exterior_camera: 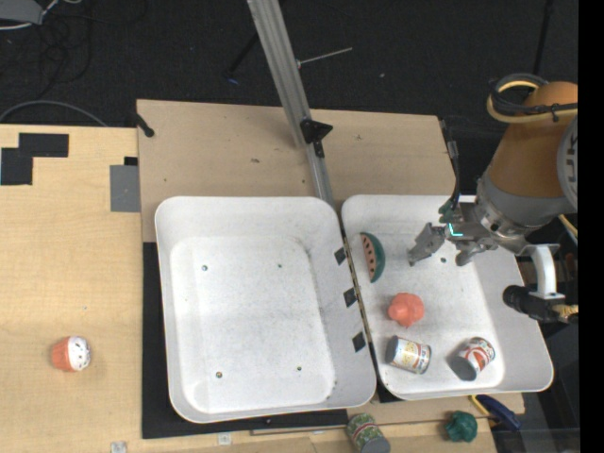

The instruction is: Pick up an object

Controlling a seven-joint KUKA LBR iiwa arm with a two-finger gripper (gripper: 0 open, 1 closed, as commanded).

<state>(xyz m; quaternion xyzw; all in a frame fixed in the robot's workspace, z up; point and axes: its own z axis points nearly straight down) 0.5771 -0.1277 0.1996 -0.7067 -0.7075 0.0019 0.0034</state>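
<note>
The right bin (517,366) holds a watermelon-slice toy (372,256) near its left wall, a red-orange lumpy toy (407,309) in the middle, a small can lying on its side (410,355) and a red-and-white cup (472,358) toward the front. My gripper (444,246) hovers over the bin's back half, to the right of the watermelon slice and above the red toy. Its fingers (424,244) are spread apart with nothing between them.
The left bin (189,217) lies beside the right one. A metal rail (288,78) slants across the bench behind the bins. An orange-and-white ball (70,354) rests on the table at far left. A dark can (364,431) and a green toy (461,427) lie in front of the right bin.
</note>
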